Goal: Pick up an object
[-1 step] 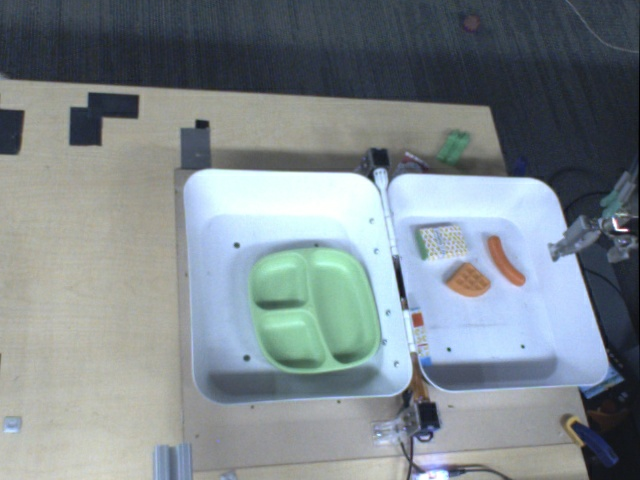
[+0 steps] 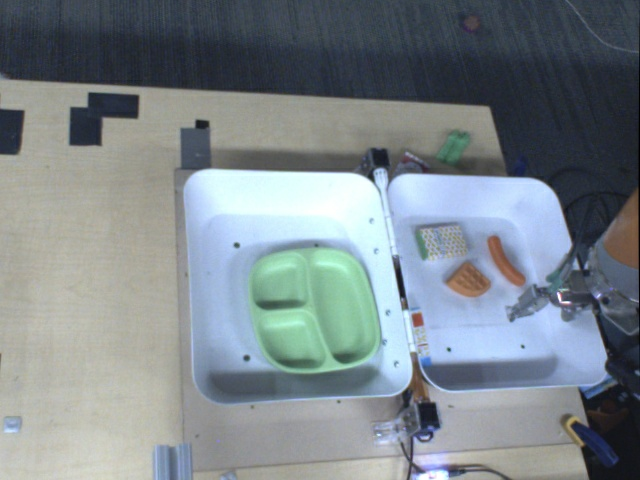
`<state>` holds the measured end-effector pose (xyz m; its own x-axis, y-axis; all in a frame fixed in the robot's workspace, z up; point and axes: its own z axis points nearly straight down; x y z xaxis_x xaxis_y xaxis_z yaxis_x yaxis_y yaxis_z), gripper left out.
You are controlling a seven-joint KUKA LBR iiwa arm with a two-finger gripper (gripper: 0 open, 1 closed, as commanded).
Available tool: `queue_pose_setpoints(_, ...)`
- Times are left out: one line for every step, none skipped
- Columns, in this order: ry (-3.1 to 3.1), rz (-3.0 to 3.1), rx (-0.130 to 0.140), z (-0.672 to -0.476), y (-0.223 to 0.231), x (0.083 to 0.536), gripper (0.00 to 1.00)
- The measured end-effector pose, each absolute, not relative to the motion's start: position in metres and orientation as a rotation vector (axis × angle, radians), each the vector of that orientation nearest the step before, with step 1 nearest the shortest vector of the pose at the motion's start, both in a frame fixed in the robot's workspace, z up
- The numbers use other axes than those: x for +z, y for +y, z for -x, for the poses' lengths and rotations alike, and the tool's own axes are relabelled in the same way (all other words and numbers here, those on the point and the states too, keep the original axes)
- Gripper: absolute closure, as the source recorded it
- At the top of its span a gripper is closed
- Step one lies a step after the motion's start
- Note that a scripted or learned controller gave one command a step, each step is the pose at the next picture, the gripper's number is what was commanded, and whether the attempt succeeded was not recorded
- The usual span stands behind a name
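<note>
— Left bin (image 2: 215, 268): green divided plate (image 2: 315, 306) lying flat in the middle, three wells up. Looks parked there as a drop-off spot, well apart from the loose pieces.

— And across the divider?

— Right bin (image 2: 540, 203): speckled block (image 2: 442, 240) nearest the divider, orange wedge (image 2: 467, 281) just below it, orange sausage (image 2: 505, 260) slanted beside both. Clustered close, yet none touching, so probably each reachable alone.

— Gripper?

— Gripper (image 2: 527, 306) low over the bin's right floor, pointing left toward the cluster. Fingers: cannot tell whether apart or together, too blurred. Nothing seen between them. Sausage and wedge nearest, so likely candidates.
</note>
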<state>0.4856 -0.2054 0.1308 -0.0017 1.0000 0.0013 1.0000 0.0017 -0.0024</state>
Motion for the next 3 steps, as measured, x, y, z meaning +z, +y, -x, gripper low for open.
queue_pose_setpoints(-2.23,2.222,-0.006,-0.521,-0.173,0.087,0.0)
queue_pose_setpoints(-2.235,2.223,-0.011,-0.523,-0.173,0.098,1.0)
queue_pose_setpoints(-2.235,2.223,-0.011,-0.523,-0.173,0.098,0.0)
